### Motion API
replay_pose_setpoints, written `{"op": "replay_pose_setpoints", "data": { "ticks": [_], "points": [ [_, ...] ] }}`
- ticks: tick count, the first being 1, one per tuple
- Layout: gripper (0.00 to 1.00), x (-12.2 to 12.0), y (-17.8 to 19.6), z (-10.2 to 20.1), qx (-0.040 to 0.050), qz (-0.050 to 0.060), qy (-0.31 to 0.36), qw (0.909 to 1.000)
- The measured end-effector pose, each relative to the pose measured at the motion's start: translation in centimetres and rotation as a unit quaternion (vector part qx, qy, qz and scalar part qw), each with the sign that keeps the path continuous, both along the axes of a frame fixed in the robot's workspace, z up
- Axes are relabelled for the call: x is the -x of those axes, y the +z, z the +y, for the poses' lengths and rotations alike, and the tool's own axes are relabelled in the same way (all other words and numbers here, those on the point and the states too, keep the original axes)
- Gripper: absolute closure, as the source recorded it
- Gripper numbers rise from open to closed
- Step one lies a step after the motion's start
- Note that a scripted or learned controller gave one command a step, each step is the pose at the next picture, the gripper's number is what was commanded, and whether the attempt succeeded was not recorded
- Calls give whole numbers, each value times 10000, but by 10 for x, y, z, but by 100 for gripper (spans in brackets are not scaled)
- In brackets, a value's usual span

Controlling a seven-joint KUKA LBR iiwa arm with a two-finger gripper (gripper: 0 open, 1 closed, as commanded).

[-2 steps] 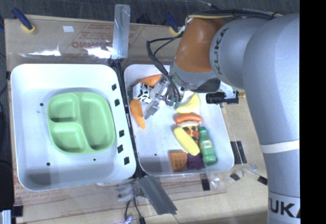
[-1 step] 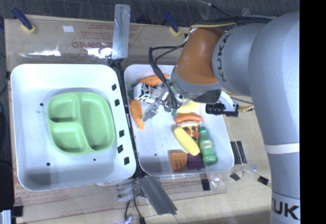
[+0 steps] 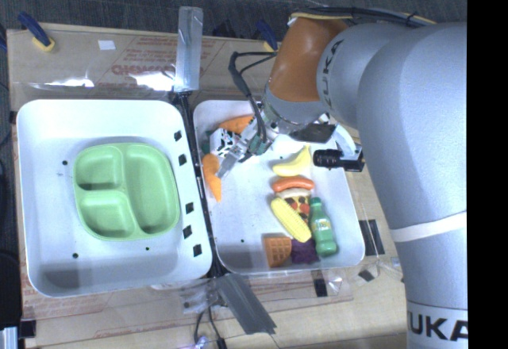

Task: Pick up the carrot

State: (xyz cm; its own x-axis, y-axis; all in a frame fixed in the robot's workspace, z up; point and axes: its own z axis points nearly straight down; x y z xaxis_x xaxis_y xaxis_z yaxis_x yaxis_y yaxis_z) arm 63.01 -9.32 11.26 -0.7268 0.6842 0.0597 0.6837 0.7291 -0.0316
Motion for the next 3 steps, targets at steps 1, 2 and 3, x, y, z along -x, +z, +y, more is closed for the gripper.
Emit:
{"op": "replay_pose_setpoints", "data": {
  "ticks": [1, 2, 3],
  "points": [
    [0, 20, -2, -1, 51, -281, -423, 9987],
    [0, 61, 83, 53, 114, -352, -993, 9944],
    [0, 29, 2, -3, 131, -436, -1636, 9855]
  ]
}}
